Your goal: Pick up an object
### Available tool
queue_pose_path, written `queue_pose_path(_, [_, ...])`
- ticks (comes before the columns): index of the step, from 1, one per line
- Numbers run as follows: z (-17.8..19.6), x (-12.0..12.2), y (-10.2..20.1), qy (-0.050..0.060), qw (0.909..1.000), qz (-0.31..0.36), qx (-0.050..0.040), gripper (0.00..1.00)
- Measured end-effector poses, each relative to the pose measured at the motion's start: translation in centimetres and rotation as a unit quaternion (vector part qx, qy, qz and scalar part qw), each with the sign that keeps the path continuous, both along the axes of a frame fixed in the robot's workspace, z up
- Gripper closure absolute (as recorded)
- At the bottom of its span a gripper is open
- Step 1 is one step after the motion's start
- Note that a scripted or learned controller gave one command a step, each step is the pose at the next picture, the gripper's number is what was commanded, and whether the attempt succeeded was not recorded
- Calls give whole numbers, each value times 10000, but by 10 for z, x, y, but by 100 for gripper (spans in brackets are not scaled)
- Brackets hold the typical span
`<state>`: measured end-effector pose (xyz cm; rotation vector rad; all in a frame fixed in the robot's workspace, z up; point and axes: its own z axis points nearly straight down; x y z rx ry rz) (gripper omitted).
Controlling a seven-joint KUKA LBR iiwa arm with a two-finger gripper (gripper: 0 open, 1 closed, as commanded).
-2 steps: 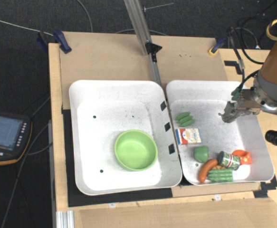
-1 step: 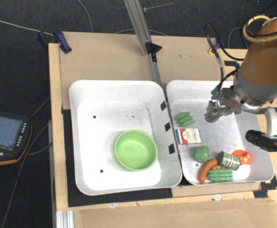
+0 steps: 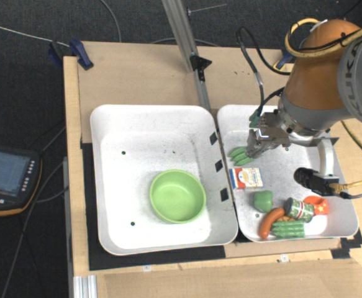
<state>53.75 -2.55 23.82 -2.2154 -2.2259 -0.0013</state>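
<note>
Pods [image 3: 239,156], green, in right bin [image 3: 345,228]: gripper [image 3: 253,149] low just above them, approach step. Jaw state: cannot tell. Next: descend, close, lift straight.

Bowl [image 3: 177,195] in left bin [image 3: 106,135], carton [image 3: 246,177], can [image 3: 300,210] and sausage [image 3: 269,222] in right bin [image 3: 230,118], gripper [image 3: 256,146] above it

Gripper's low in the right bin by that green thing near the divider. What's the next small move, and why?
Probably a short, straight descent, then close. The gripper hangs low in the right bin, right over the green leafy item, and nothing shows between its fingers. The small carton lies just beyond it, so coming straight down should avoid nudging that. Whether the fingers are open wide enough is not clear from this view.
</note>
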Motion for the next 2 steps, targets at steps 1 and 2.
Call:
queue_pose_path(1, [-9, -11, 51, 2, 10000, 0, -3, 100])
queue_pose_path(2, [-14, -9, 108, 2, 10000, 3, 0, 100])
